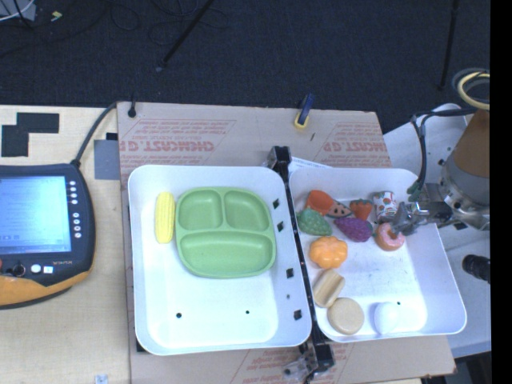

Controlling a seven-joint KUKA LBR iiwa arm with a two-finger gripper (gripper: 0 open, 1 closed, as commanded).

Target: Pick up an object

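At the far left of the frame a control pendant [44,230] with a lit screen is lying on the counter [104,350]. Right of it, the left bin [152,326] is holding a yellow corn cob [164,217] lying beside a green divided plate [225,232], the two just touching or nearly so. A black divider [294,254] is separating this bin from the right bin [432,294], where play food is crowding the upper part: an orange carrot-like piece [322,201], a green leafy piece [314,222], an orange fruit [328,251], a purple piece [354,229], a small red piece [362,209], and lower down a tan bread roll [328,287], a round tan biscuit [346,315] and a white object [390,317]. At the right, the tool [398,224] is hanging over a pink doughnut [390,237], right against it; whether it is clenched or released cannot be told.
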